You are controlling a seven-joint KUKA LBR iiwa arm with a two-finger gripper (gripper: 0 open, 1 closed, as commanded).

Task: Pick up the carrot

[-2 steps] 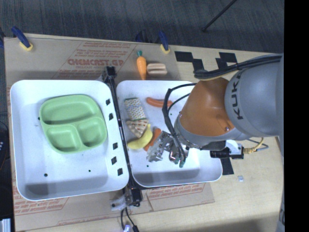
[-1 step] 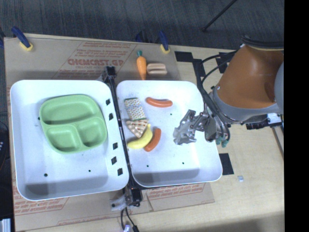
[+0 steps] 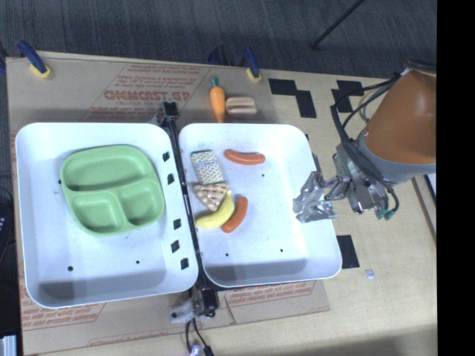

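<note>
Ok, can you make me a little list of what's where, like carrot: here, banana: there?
carrot: outside the bins, on the bench behind the right bin, beside a bun
banana: in the right bin, near its left side
sausages: two in the right bin, one near the back, one beside the banana
green tray: in the left bin
gripper: over the right bin's right edge, holding nothing, far from the carrot
</note>
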